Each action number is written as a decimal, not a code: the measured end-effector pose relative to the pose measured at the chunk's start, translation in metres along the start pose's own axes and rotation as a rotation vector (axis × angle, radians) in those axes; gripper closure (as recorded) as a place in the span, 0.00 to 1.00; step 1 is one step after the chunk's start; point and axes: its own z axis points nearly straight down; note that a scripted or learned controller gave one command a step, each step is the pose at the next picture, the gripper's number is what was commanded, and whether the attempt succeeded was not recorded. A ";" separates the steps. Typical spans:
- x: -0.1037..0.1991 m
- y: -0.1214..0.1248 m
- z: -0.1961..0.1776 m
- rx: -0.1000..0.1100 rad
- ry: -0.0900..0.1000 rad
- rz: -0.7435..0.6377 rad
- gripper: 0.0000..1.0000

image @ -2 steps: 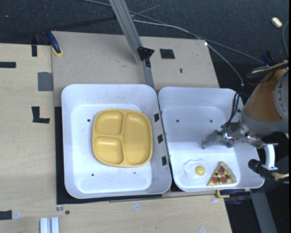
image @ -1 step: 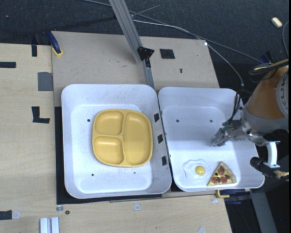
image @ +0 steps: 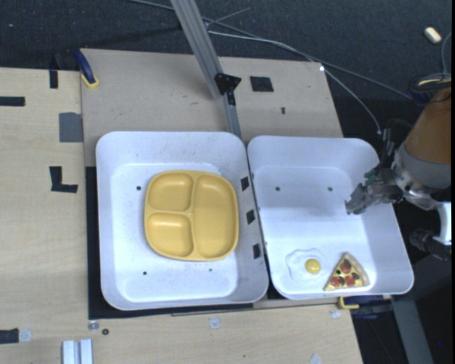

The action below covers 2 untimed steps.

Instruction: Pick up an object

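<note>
A yellow divided plate (image: 191,215) lies in the left bin (image: 121,279) — blue-handled clamp (image: 86,67) (far corner) beyond.

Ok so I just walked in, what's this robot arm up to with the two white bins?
The arm is reaching in from the right, its hand at the right wall of the right bin, with nothing visibly in it. That bin has a toy fried egg and a toy pizza slice lying side by side near its front edge, both untouched. The left bin holds a yellow divided plate. Nothing has been picked up yet.
</note>
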 end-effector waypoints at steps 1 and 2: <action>-0.010 0.001 -0.056 -0.001 -0.001 0.001 1.00; -0.010 0.003 -0.109 -0.002 -0.001 0.000 1.00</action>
